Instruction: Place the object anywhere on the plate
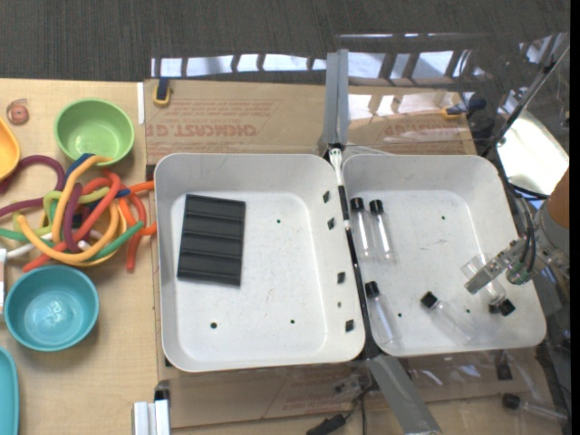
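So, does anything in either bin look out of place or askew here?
Mostly no. The clear tubes with black caps lie scattered at different angles across the right bin, one near the tool. The black ribbed plate lies flat in the left bin, tilted slightly off its walls.

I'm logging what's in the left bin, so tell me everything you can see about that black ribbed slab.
The black ribbed slab is a flat, roughly rectangular piece, matte and dark, looking like rubber or plastic. Three or four raised bands run across its top face, parted by shallow grooves. It lies flat on the floor of the left bin, in the bin's left half, close to the left wall and slightly skewed to it. Nothing else touches it; the gripper is over in the right bin.
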Controlling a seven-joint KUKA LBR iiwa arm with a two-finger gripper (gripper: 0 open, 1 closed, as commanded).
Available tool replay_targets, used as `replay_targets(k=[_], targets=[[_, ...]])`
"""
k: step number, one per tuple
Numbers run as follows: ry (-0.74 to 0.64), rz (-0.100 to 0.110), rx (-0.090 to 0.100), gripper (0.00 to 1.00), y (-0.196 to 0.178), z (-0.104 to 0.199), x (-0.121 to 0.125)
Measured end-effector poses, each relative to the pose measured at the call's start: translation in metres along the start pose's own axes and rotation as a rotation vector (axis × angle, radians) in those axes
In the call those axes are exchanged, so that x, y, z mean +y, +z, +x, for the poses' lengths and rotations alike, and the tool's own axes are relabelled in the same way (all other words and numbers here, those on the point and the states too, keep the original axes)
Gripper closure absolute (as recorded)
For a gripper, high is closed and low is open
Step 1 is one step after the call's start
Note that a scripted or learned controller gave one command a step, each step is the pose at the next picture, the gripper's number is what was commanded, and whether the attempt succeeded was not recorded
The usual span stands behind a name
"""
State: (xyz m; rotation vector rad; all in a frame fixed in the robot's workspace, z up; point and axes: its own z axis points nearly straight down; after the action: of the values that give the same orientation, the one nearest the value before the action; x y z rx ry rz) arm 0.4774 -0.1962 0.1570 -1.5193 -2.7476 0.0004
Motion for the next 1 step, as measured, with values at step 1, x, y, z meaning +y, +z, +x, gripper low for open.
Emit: replay_targets(k=[1], targets=[[-0.017,-0.002,-0.003,1.0,-0.0312,-0.032,0.0021]])
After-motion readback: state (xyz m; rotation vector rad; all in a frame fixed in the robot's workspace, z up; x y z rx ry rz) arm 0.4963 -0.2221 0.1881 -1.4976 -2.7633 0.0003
